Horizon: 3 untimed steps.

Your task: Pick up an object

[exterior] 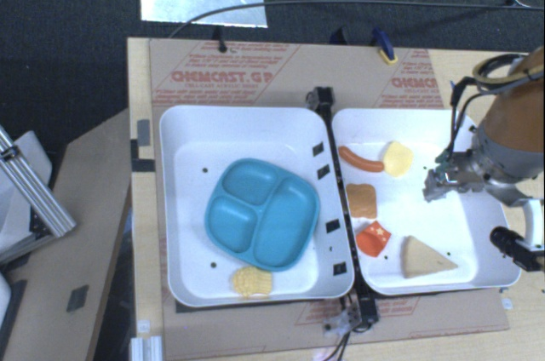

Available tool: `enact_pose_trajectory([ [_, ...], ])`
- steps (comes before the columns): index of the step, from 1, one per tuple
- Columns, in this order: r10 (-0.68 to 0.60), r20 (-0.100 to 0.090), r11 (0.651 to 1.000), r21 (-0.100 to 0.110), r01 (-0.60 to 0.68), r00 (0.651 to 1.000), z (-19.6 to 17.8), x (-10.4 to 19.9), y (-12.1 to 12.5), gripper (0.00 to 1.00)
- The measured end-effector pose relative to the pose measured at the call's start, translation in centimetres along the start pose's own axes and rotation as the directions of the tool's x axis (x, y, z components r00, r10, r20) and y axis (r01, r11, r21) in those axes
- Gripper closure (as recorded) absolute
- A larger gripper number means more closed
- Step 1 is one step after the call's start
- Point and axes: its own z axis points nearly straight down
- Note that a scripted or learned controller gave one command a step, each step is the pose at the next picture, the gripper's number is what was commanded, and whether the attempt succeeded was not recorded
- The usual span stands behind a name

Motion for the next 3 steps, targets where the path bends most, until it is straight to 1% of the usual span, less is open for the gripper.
enact_pose_trajectory([
  [1,-0.001,0.0,1.0,0.0,0.001,1.0,-4.8,0.4,0.9,1.0],
  [2,-0.006,-0.002,1.0,0.003,0.006,1.0,-4.1,6.6,2.3,1.0],
  [3,-0.006,-0.003,1.0,0.003,0.006,1.0,-4.5,11.4,3.5,1.0],
])
